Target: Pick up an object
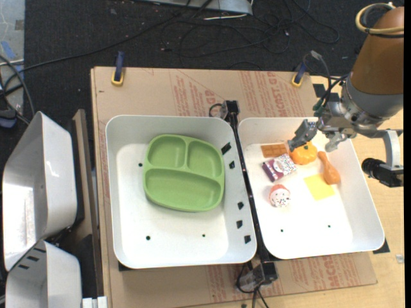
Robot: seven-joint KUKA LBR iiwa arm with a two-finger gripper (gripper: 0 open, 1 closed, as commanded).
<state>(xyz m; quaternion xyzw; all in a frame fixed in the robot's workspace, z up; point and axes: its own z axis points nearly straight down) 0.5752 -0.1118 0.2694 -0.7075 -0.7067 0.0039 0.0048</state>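
A brown board (192,98) tops the bench, held by two yellow clamps (117,76) at its far edge; dark floor with loose cables (212,37) lies beyond, and white tubs (38,178) stand at far left. The left bin (122,236) holds a green divided tray (185,172). The right bin (359,236) holds, left to right, a purple packet (280,167), a pink-and-white cupcake (280,197), an orange block (274,150), a round orange fruit (304,155), a yellow square (319,187) and an orange carrot (328,169) (all in the far half). The gripper (318,136) hangs spread wide just above the fruit, one finger on either side, grasping nothing.
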